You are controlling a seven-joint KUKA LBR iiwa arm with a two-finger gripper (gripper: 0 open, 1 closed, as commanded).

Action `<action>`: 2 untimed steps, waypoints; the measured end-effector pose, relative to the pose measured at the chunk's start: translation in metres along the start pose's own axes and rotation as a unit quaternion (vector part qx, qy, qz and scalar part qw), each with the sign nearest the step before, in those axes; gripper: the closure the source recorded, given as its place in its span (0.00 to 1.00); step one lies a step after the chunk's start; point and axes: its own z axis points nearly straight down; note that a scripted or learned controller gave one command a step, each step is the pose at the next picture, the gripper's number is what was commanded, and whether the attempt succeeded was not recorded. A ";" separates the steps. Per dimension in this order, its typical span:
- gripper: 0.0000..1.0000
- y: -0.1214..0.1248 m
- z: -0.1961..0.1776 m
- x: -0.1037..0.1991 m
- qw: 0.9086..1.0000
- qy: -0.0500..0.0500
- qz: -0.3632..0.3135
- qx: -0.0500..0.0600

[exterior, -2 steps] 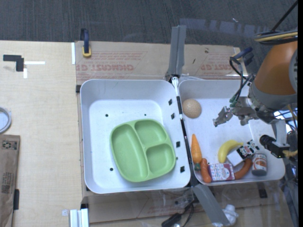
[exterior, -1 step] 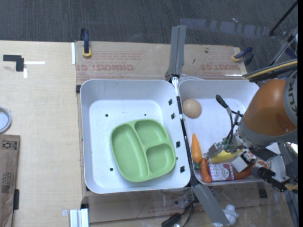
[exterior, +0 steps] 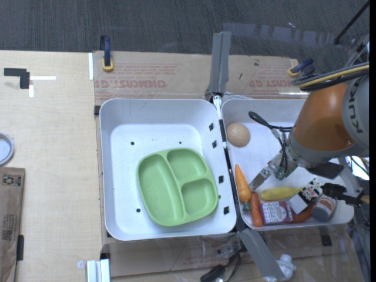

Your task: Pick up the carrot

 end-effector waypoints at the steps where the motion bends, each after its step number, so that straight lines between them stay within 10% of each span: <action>1: 0.00 0.016 -0.099 0.050 0.992 0.001 -0.126 0.000; 2: 0.00 -0.030 -0.099 0.037 0.997 0.001 -0.071 0.001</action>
